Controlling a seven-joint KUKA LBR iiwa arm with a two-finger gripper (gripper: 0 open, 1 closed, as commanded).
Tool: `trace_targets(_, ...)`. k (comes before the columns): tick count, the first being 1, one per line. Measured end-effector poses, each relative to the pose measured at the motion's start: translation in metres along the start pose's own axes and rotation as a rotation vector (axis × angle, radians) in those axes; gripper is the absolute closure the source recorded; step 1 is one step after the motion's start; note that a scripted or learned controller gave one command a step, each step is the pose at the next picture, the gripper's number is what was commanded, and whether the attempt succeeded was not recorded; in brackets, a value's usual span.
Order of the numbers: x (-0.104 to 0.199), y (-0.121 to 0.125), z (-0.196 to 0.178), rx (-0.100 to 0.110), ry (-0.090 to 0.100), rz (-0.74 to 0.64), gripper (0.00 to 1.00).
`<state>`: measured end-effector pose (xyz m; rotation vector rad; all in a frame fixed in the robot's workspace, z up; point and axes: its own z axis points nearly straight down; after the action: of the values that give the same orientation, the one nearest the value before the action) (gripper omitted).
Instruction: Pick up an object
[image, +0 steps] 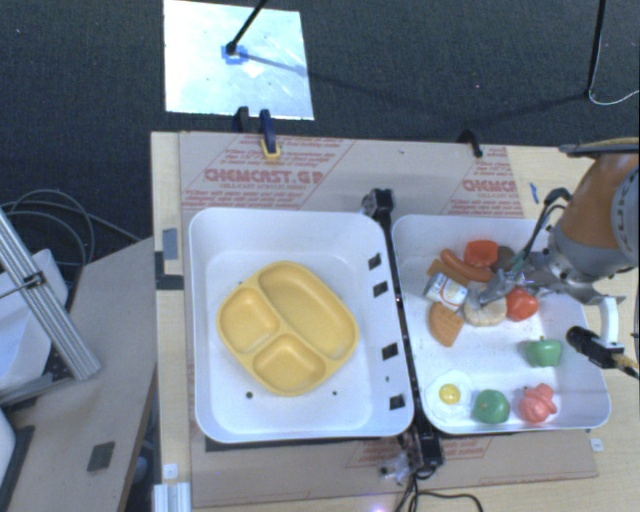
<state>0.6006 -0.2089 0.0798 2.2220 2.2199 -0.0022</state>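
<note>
The right white bin (580, 405) holds several toy foods. A sausage (462, 266) and a red piece (481, 252) lie at the back, with a small can (446, 290) and an orange wedge (446, 324) to their left. My gripper (494, 292) reaches in from the right and hangs low over a round beige piece (486, 314), next to a red tomato-like piece (522, 304). Nothing visibly sits in the gripper. Nearer the front lie a green apple (543, 351), a fried egg (450, 393), a green ball (490, 405) and a pink piece (537, 402).
The left white bin (220, 240) holds a yellow divided plate (288, 326). A black divider with clips (392, 300) runs between the bins. The arm's orange band (603, 205) and a black fitting (594, 347) overhang the right bin's right rim.
</note>
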Motion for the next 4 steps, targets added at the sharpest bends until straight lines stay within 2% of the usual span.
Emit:
trace_targets(1,0.002,0.002,-0.016,-0.006,-0.001,-0.006,1.0)
trace_targets(2,0.058,-0.027,-0.074,-0.002,0.002,-0.008,1.0)
trace_targets(3,0.088,-0.035,-0.083,-0.001,0.002,-0.007,1.0)
trace_targets(4,0.101,-0.049,-0.101,-0.001,0.002,-0.006,1.0)
